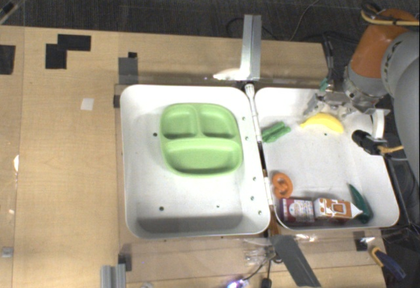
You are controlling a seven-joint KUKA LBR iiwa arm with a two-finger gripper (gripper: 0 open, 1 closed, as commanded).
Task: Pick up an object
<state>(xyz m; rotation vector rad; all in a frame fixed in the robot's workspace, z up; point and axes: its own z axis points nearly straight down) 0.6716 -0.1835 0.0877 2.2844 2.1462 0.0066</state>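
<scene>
A yellow banana-shaped object (323, 124) lies near the back of the right bin (328, 162). My gripper (330, 104) hangs just behind and above it, at the bin's back right corner, coming down from the orange-banded wrist. Also in this bin are a small green piece (275, 131) by the left wall, an orange ring (281, 182), a dark brown bottle with a tan label (318, 208) along the front wall, and a dark green item (359, 203) at the front right.
The left bin (141, 168) holds a green divided plate (200, 138). A metal divider post (252, 44) rises behind the wall between the bins. The arm's body and cables crowd the right bin's right edge (384, 149).
</scene>
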